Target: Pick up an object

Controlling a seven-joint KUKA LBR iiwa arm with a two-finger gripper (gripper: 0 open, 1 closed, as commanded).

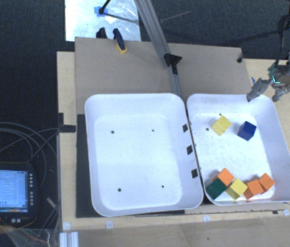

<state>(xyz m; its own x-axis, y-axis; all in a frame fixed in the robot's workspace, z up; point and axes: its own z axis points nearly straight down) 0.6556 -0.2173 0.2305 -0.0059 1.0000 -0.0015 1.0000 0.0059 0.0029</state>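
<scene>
Task barely started, judging by the layout; nothing is lifted, every block sits on a bin floor, and the whole pick remains: descend, close, raise.

The gripper (266,88) hangs at about 2 o'clock in the view, over the far right corner of the right bin (284,153), just outside or above its rim; two fingers look splayed apart with nothing between them, though the view is small and blurred there, so "open and empty" is a best reading rather than a certainty.

Candidates, all in the right bin: yellow block (220,125) and blue block (247,130) near each other but apart, in the far half, the closest to the gripper; a cluster along the near wall at 5 o'clock: orange block (225,177), green block (216,189), second yellow block (236,189), and two more orange blocks (260,184) touching or nearly so. The blue block looks like the easiest target: isolated, clear sides; the cluster would likely crowd the fingers.

The left bin (96,153) shows only a few dark dots on its floor.

Surface (206,66): tan board carrying both bins side by side, black clips at the seam between them; a grey pole (152,22) slants in from 12 o'clock.

Room: dark carpet all round; a teach pendant (8,192) with a lit screen at 8 o'clock, cables looping above it; a shiny sheet (88,9) on the floor at 11 o'clock.
</scene>
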